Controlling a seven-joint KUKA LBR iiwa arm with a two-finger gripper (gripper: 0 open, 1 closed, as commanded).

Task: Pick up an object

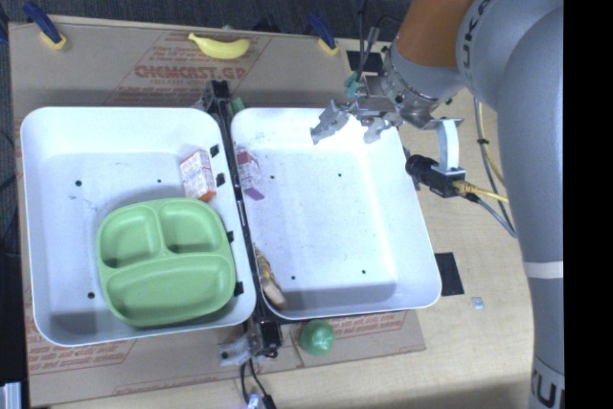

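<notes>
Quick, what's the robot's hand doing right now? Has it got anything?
Hand: open, holding nothing, up over the far edge of the right bin.

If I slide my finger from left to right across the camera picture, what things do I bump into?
Blue clamp → green divided tray → yellow banana → green ball → gripper → orange band on the arm.
</notes>
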